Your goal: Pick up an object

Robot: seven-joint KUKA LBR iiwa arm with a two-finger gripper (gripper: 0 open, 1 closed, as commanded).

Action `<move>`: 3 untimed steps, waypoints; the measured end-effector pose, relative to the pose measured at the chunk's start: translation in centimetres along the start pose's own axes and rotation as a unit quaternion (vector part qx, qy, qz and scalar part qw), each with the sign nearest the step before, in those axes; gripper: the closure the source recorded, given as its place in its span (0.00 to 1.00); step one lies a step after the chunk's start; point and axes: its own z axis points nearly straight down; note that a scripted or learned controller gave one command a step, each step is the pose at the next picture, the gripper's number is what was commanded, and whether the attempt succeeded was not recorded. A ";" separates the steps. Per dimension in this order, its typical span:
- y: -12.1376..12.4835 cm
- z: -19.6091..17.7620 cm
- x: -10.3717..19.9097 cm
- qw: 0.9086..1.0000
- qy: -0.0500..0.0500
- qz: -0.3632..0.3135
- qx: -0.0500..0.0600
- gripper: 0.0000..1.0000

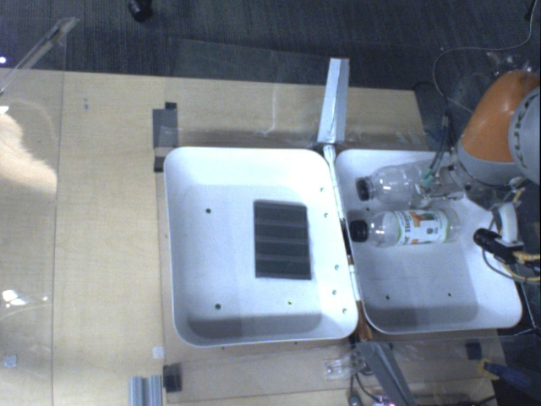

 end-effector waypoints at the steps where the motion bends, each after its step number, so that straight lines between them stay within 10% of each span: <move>1: -4.8 -0.6 -1.1 0.998 0.001 0.066 0.006 1.00; 2: -4.8 -0.6 -1.1 0.998 0.001 0.066 0.006 0.00; 3: -8.5 1.0 2.1 1.000 0.000 -0.023 0.000 0.00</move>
